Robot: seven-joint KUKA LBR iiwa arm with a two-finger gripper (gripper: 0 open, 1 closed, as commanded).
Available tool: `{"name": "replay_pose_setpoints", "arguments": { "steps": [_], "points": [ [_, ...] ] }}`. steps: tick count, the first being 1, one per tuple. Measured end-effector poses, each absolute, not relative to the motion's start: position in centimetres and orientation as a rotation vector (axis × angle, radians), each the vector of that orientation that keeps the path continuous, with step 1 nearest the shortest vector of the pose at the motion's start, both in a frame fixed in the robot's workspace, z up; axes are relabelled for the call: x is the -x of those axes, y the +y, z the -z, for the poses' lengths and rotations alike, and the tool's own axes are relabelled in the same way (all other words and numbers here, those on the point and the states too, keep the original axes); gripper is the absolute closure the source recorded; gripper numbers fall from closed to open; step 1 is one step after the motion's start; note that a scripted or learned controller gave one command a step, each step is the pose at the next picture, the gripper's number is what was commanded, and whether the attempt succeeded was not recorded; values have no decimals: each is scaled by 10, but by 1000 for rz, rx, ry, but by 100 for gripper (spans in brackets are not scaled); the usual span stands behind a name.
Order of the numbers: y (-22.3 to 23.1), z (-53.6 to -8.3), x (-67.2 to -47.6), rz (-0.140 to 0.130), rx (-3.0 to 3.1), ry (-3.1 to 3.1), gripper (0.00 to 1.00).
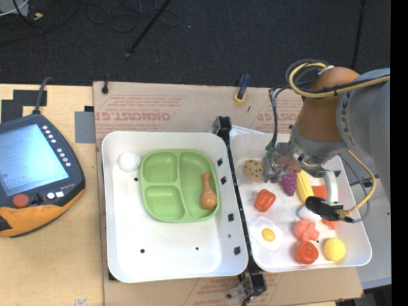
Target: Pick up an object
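Observation:
My gripper (276,169) is low in the right bin (357,255), at its upper middle. It sits between a brown cookie (254,169) on its left and purple grapes (289,182) on its lower right. Below it lies a red pepper (264,200). A yellow corn cob (303,186) rests right of the grapes. Further down are a fried egg (268,234), a pink piece (306,230), a red tomato (306,252) and a yellow lemon (334,250). The arm covers the bin's upper right part.
The left bin (127,247) holds a green divided plate (177,185) with a brown drumstick (208,192) in its right section, and a white ball (129,162) at the upper left. A black divider (231,190) separates the bins. A teach pendant (35,167) lies at far left.

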State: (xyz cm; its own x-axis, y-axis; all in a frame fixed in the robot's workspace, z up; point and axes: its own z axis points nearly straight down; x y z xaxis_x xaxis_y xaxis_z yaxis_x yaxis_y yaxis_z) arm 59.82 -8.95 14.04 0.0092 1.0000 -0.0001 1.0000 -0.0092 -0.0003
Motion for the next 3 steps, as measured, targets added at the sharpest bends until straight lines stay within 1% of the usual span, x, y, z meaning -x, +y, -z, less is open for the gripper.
{"name": "replay_pose_setpoints", "arguments": {
  "steps": [2,3],
  "points": [
    [-100,-230,-598,2,2221,-2224,100],
    [-45,-228,-618,1,2215,-2225,100]
  ]
}}
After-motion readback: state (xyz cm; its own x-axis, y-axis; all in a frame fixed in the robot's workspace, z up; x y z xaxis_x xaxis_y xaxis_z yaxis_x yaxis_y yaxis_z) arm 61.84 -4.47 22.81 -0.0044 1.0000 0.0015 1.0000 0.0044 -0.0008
